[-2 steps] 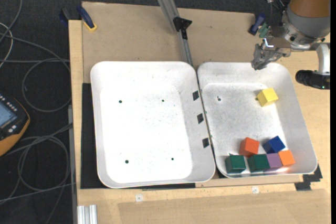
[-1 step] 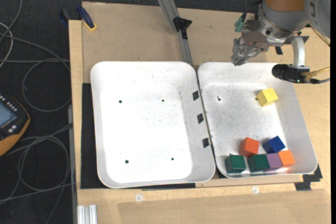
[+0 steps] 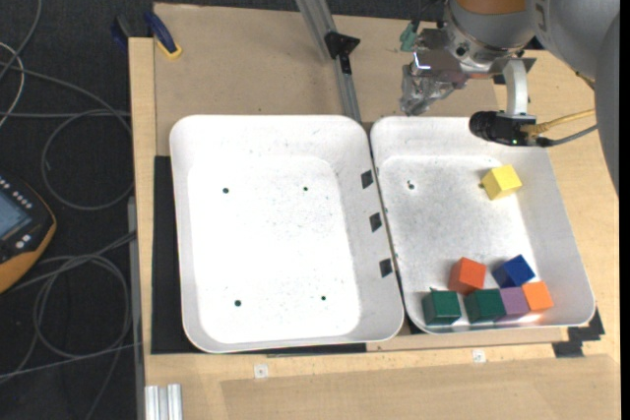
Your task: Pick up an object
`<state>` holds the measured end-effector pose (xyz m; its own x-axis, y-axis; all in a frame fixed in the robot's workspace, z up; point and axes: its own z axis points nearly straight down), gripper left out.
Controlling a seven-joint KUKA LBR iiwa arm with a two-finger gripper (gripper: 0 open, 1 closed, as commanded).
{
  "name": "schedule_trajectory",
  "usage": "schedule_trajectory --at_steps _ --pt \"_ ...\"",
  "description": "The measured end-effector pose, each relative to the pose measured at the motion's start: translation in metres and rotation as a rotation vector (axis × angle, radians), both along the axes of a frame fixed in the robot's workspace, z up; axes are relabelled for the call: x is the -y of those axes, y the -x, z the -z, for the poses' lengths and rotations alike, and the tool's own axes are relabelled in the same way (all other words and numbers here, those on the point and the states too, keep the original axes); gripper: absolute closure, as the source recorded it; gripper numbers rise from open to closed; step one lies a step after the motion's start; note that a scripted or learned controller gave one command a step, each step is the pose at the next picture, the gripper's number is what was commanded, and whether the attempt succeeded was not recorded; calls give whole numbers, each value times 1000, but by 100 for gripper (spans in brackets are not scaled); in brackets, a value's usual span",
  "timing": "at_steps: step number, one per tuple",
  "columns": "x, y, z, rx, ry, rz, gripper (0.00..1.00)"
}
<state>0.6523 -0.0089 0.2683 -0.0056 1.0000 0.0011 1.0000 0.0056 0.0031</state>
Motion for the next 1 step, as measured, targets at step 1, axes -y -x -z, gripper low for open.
schedule_trajectory --at_steps 1 --pt "-61 -8 18 -5 -1 -2 100"
